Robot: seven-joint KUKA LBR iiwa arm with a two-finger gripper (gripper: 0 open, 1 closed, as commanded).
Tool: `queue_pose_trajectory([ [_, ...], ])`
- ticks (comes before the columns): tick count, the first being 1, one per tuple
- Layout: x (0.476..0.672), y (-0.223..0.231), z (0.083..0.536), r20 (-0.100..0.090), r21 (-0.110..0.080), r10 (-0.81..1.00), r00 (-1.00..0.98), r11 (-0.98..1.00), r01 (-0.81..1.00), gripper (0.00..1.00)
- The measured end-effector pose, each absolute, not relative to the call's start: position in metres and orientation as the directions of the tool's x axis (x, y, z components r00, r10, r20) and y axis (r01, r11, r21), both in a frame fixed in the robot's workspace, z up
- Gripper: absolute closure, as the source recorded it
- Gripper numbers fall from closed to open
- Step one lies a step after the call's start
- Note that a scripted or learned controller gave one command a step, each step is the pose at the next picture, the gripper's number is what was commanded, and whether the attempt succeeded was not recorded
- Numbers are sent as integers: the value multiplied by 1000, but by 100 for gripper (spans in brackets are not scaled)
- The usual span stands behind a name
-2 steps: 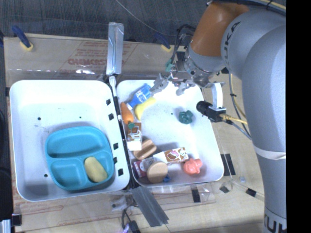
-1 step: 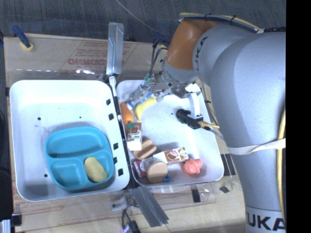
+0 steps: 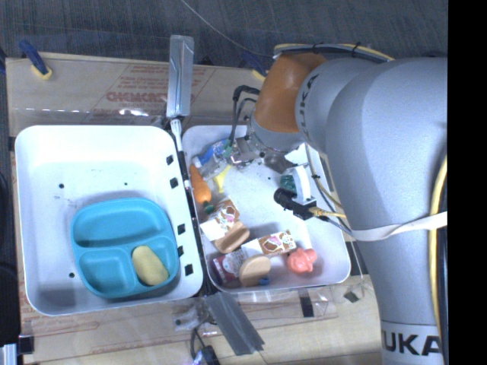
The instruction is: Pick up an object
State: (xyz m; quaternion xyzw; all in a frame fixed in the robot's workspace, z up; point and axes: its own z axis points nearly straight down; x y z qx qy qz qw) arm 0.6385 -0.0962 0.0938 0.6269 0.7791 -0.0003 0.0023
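Observation:
My gripper (image 3: 242,155) reaches down into the far left part of the right bin (image 3: 335,243), below the orange-banded wrist. It hangs right over a blue-and-white packet (image 3: 215,155) and a small yellow piece (image 3: 221,176); whether it touches them I cannot tell. An orange carrot (image 3: 200,189) lies along the bin's left wall just in front. Nearer the front lie a patterned box (image 3: 224,217), a bread roll (image 3: 233,239), a patterned block (image 3: 278,243), a pink toy (image 3: 303,261), a bun (image 3: 255,268) and a red can (image 3: 223,268). A green item (image 3: 288,181) sits beside the wrist.
The left bin (image 3: 46,154) holds a blue divided tray (image 3: 106,230) with a yellow potato-like object (image 3: 150,265) in its front right compartment. A metal divider (image 3: 179,74) stands between the bins at the back. The grey arm covers the right bin's right side.

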Motion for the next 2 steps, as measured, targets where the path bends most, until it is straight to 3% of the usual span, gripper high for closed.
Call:
queue_pose_trajectory([
  [1, 637, -95, 102, 0, -8, 976, -218, 218, 976, 100],
  [2, 659, -4, 197, -1, 8, 949, -316, 316, 949, 100],
])
